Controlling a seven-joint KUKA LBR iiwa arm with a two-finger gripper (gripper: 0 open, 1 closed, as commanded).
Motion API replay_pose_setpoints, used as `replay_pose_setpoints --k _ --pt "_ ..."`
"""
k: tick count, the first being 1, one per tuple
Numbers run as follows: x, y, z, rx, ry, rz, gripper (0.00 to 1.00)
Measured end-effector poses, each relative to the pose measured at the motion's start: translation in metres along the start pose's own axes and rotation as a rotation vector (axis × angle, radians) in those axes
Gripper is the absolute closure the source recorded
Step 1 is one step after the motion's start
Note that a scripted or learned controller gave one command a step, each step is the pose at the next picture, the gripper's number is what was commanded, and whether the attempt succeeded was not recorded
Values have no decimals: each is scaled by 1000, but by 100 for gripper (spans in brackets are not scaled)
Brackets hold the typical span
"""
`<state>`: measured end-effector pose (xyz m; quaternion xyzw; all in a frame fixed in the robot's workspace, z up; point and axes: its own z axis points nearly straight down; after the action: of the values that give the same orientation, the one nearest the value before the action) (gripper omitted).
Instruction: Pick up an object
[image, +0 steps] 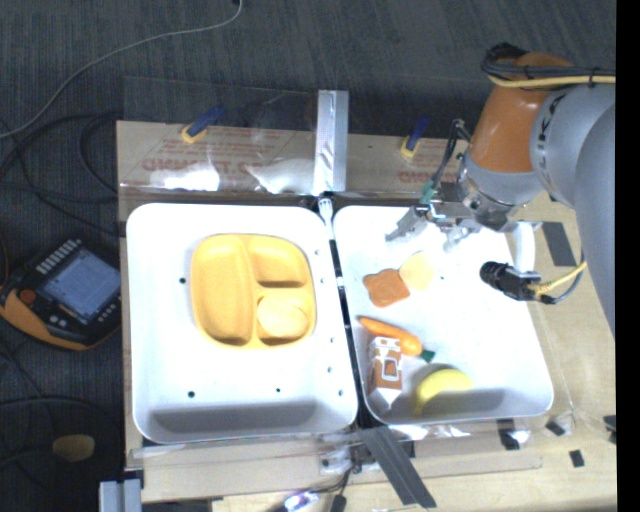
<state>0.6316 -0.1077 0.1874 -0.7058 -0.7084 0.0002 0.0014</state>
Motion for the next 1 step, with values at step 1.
replay_pose_setpoints --k 1 --pt "-6 -25 93 -1 -1 178 0"
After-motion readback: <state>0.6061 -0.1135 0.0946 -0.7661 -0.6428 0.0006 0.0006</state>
